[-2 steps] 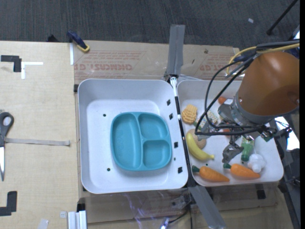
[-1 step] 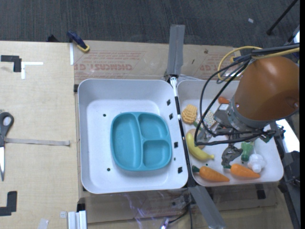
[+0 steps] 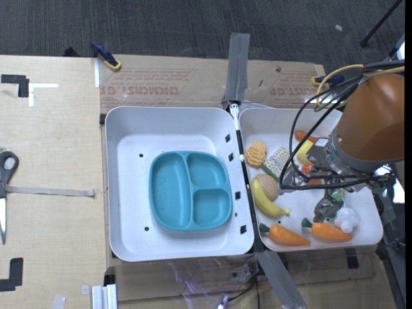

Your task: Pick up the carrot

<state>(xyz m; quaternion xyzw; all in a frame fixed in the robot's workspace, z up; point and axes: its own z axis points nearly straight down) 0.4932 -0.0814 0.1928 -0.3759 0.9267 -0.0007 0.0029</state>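
- The gripper (image 3: 329, 206) hangs low in the right bin (image 3: 370, 237), just above a carrot (image 3: 329, 231); whether it grips anything I cannot tell.
- That carrot lies close against the bin's near wall, leaving little room on that side.
- A second carrot (image 3: 286, 235) lies just left, a banana (image 3: 267, 198) beyond.
- The left bin (image 3: 122, 172) holds a teal tray (image 3: 191, 190).

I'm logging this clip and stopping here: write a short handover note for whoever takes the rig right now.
Gripper: low over the right bin, just above the near-right carrot; whether its fingers are open or shut can't be made out.
Things: a second carrot lies left of it near the bin's front edge, with a banana behind. The left bin holds a blue divided plate.
Done: the arm is placed over the carrot.
Left: grasp and lift; both carrots lie on the bin floor.
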